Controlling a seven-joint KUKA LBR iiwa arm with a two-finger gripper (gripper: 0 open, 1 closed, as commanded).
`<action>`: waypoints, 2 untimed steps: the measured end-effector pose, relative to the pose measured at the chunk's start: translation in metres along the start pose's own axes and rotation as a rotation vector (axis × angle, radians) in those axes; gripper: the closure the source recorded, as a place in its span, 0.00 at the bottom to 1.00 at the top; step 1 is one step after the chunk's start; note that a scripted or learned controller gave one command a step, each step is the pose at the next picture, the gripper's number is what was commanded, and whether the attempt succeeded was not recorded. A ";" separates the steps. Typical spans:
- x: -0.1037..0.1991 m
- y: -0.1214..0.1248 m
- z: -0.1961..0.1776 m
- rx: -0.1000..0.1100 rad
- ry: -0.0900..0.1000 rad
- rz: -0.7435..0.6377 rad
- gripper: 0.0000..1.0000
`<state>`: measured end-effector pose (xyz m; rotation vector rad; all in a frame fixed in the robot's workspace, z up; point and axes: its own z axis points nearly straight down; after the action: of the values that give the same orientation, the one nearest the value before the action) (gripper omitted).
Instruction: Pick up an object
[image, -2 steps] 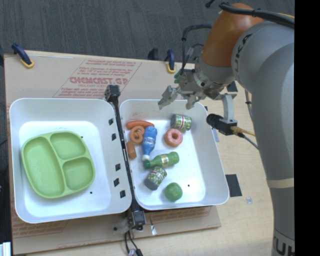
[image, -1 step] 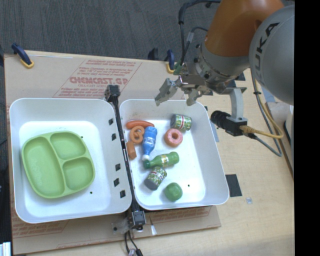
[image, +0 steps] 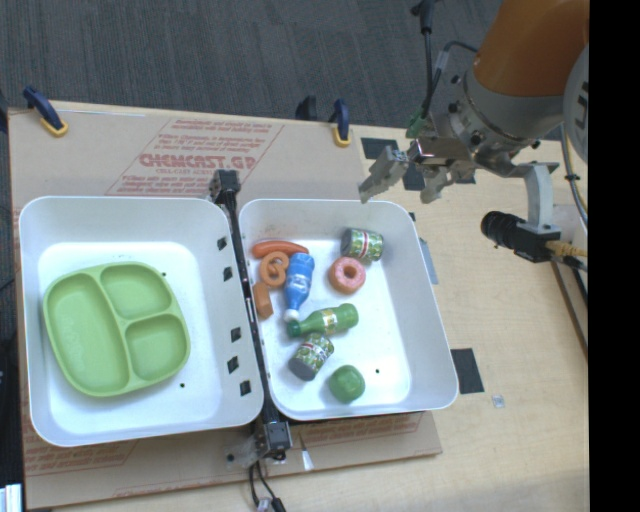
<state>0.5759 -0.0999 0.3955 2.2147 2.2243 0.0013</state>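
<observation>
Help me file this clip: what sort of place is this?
Most likely a robot lab test bench: a gripper hangs above two white bins clamped to a board, with toy food such as a doughnut.

Grey arm (image: 520, 95) with a broad orange band — thin black cables run to its grey metal tool (image: 410, 180).

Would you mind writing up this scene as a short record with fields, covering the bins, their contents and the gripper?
left bin: green divided plate
right bin: pink donut, blue bottle, green bottle, two green-labelled cans, green ball, orange sausage-like pieces
gripper: above the right bin's far edge, open, holding nothing
arm: enters from the right
</observation>
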 end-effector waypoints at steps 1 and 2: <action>-0.068 0.040 -0.028 0.002 -0.001 0.001 0.00; -0.084 0.052 0.193 0.010 0.002 -0.001 0.00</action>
<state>0.6286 -0.1841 0.2031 2.2194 2.2318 -0.0072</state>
